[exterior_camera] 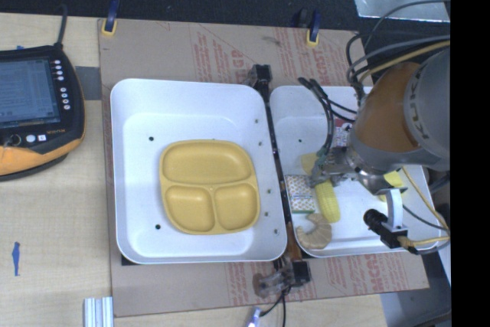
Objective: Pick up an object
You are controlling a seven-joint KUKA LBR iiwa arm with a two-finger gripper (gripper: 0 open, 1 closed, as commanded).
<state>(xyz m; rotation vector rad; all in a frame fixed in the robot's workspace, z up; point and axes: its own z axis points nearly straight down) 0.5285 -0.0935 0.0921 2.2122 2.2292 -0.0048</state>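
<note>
Yellow corn cob (328, 201) lies beside packet (301, 194), wooden piece (315, 232).

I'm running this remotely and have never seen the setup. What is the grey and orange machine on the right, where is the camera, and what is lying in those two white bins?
It is one robot arm, reaching in from the right. The single camera sits above the bench, looking down at a slant. The left bin holds a yellow divided plate. Over the right bin, the end effector hangs low among a yellow piece, a small packet and a tan piece. Whether it holds anything, I cannot tell. A handheld screen lies at far left.
</note>
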